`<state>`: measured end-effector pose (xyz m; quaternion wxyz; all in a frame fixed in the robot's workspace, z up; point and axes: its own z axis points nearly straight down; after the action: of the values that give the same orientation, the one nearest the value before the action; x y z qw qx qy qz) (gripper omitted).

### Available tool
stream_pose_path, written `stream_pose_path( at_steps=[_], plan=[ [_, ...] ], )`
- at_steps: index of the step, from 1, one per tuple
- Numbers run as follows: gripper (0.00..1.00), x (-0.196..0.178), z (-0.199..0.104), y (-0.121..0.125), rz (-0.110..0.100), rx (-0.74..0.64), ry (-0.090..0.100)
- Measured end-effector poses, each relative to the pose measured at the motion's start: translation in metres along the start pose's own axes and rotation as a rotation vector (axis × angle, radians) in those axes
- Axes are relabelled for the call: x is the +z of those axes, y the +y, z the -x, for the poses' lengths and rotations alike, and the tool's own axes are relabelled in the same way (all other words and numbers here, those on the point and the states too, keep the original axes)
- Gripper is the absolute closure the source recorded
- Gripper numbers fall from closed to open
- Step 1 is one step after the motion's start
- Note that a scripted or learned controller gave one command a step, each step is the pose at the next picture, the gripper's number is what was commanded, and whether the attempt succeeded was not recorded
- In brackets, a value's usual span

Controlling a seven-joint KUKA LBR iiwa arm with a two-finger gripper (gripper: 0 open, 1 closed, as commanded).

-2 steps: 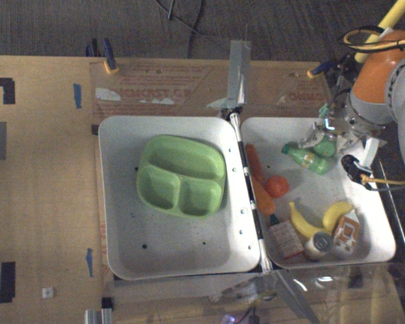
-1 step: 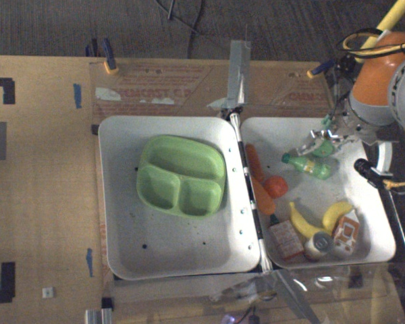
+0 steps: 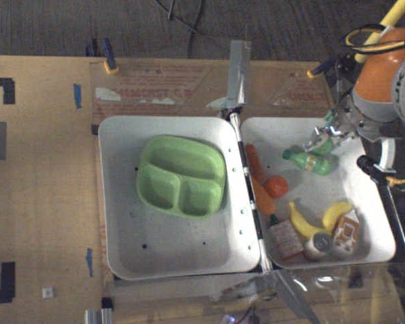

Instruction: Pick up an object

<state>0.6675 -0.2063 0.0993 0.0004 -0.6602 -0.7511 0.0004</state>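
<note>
Bins sit side by side on the bench. Farthest left, the left bin (image 3: 121, 235) holds a green tray (image 3: 182, 175) with three compartments, lying flat near its middle. Across the divider, the right bin (image 3: 378, 245) carries the clutter: a carrot (image 3: 258, 181) along its left wall, a tomato (image 3: 277, 186) touching it, then a brown packet (image 3: 285, 240), a banana (image 3: 304, 223), a can (image 3: 317, 246), a second banana (image 3: 337, 213) and a small carton (image 3: 347, 235) crowded toward the near edge.

Further back and apart from that heap lies a green bottle (image 3: 310, 162) on its side. The gripper (image 3: 327, 139) hangs just above it, at the bottle's right end, under the arm's orange band (image 3: 381, 73). Its fingers are a tangle of pale metal at this angle, and I cannot tell how wide they stand; nothing is plainly between them, so the bottle looks to be resting on the bin floor, not held.

Since any object will do, the bottle is probably the target. For a good grasp, the fingers should straddle the bottle across its width, not along it, and over the body rather than the narrow neck. A round bottle can roll from a skewed pinch, so descend straight, close only once low enough, then lift slowly.
</note>
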Motion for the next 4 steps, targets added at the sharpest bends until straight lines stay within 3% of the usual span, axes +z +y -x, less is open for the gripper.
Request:
stream_pose_path(
  at_steps=[3,4],
  plan=[
    [1.00,-0.031,0.000,0.001,0.005,-0.002,-0.007],
    [1.00,-0.040,0.013,-0.032,-0.001,-0.004,0.001]
  ],
)
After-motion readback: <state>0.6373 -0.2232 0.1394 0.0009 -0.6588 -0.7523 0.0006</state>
